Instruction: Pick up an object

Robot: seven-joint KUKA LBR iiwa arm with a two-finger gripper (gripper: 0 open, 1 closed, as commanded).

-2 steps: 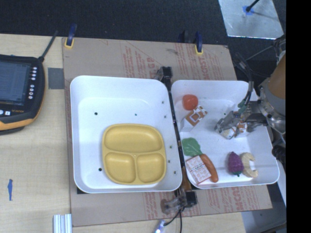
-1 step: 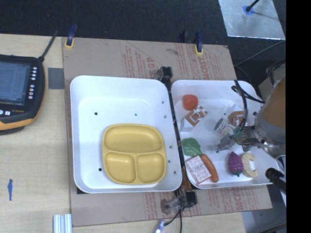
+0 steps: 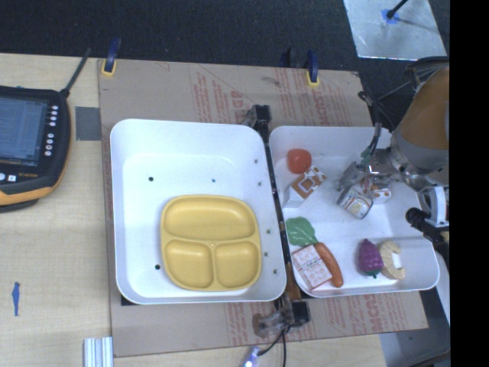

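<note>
My gripper (image 3: 365,185) is low in the right bin (image 3: 336,140), near its back right part, at the end of the grey and orange arm (image 3: 424,125). Its fingers look spread, so it stands open. A small silver can (image 3: 355,203) lies tilted just in front of the fingertips, touching or nearly touching them, and a small red and white item (image 3: 380,196) sits beside it. Nothing is lifted between the fingers. Other objects in this bin are a red tomato (image 3: 299,160), a brown and white carton (image 3: 308,183) and a purple fruit (image 3: 370,257).
Along the right bin's front lie a green leaf (image 3: 299,230), a red-printed packet (image 3: 308,267), a carrot (image 3: 330,263) and a pale bagel (image 3: 395,260). The left bin (image 3: 134,151) holds a yellow divided plate (image 3: 211,241). A tablet (image 3: 27,140) sits far left on the bench.
</note>
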